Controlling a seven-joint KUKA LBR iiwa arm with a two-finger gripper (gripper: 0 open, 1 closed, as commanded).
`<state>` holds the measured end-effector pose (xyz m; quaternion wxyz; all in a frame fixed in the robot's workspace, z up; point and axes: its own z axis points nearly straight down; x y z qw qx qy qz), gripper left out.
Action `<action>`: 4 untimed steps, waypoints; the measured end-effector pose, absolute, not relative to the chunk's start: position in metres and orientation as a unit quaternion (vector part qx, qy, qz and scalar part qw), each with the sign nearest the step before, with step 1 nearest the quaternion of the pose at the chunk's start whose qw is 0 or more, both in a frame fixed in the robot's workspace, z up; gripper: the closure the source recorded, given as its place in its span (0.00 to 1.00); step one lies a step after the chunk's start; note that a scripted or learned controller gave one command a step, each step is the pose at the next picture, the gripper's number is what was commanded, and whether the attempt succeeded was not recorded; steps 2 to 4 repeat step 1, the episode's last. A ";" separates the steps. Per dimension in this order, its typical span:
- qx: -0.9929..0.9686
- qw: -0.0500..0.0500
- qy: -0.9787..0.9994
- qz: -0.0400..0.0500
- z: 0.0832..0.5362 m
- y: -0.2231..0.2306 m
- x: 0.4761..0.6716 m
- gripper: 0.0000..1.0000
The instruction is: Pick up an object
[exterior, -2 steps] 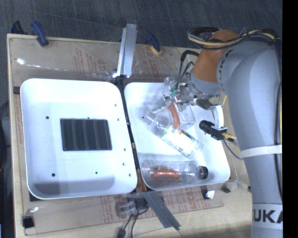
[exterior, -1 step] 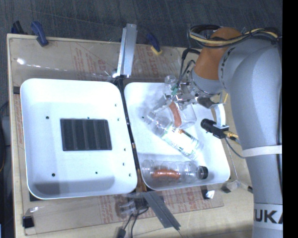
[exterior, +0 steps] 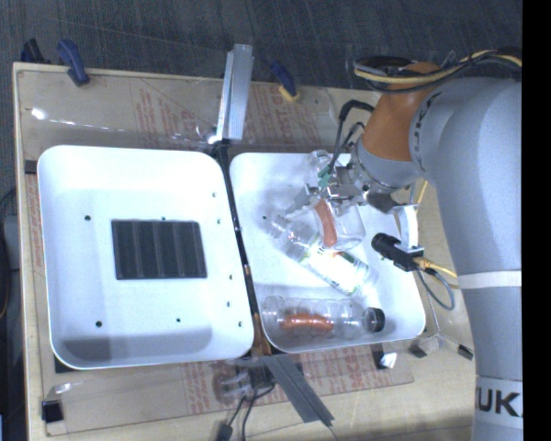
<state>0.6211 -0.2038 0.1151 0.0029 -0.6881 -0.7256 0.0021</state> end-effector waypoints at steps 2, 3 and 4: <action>-0.679 0.001 -0.734 0.001 0.197 -0.162 0.610 1.00; -0.679 0.001 -0.734 0.001 0.197 -0.162 0.610 1.00; -0.679 0.001 -0.734 0.001 0.197 -0.162 0.610 1.00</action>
